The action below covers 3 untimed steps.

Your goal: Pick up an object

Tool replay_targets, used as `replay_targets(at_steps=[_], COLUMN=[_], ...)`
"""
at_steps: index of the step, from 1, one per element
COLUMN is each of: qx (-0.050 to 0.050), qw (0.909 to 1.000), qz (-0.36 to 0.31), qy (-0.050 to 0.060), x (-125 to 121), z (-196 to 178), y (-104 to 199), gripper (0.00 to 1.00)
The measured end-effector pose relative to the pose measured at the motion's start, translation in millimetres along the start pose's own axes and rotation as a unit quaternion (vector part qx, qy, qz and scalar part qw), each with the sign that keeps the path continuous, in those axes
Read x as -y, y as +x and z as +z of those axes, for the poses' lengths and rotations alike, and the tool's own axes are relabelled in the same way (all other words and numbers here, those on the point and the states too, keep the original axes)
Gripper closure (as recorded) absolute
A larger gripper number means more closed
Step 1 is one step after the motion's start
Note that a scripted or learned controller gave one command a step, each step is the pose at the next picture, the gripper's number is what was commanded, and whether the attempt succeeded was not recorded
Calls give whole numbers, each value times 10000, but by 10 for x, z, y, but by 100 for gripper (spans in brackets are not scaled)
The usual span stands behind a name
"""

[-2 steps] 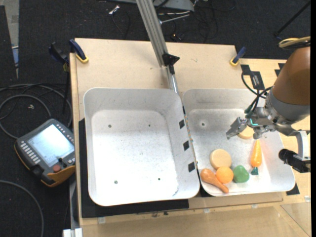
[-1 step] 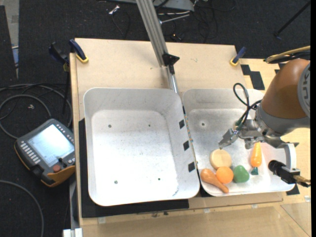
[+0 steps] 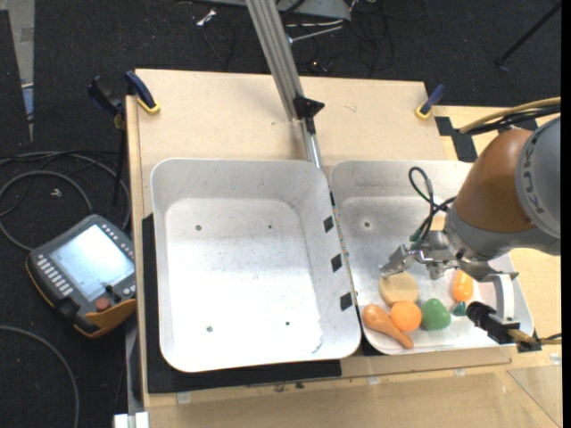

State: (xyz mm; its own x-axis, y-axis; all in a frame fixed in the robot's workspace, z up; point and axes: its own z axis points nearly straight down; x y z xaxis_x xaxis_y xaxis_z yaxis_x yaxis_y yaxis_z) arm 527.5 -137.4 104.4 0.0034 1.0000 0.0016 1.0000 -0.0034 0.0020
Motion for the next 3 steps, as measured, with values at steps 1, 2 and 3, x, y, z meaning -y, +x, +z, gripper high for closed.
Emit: replay_targets(at_steps=[1,2,3], qx=[7,13,15], qw=[10000,10000,10000], qz=[-10,-24,-37], qy=[4,-5,-17], x=[3,-24,-72], z=[-106,-541,-984], y=[-2,-52,1], gripper=[100,100,100])
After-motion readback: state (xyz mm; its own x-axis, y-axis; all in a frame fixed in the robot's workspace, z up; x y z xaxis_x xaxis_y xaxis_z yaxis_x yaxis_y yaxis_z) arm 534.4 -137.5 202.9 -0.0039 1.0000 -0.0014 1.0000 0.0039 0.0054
